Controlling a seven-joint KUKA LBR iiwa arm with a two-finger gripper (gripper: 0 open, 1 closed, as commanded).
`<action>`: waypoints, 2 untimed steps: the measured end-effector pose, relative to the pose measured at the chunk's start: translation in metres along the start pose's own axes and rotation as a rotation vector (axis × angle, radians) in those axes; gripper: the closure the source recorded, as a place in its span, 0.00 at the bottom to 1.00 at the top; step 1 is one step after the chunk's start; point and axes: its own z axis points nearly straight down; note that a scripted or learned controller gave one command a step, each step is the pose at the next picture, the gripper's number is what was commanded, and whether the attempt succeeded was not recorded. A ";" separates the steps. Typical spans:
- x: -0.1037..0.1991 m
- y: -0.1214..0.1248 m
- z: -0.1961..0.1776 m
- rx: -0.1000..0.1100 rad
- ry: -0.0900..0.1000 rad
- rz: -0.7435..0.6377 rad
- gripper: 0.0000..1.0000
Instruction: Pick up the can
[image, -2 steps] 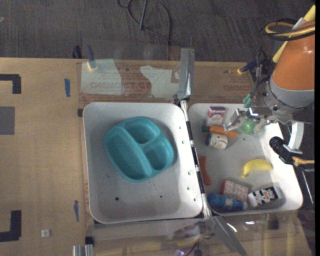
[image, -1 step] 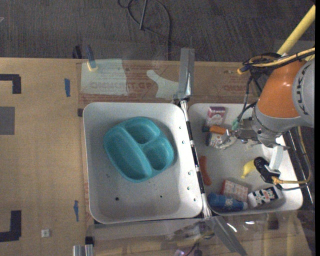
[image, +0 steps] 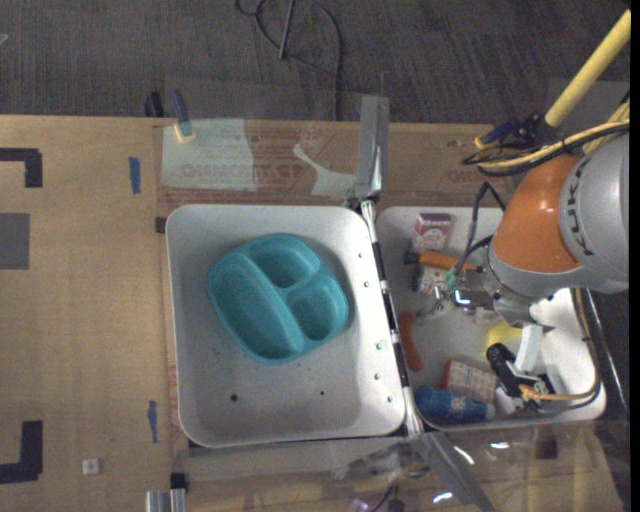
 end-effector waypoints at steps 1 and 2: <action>-0.057 0.021 -0.004 0.008 0.000 0.184 0.00; -0.017 0.110 0.003 0.024 -0.005 0.082 0.00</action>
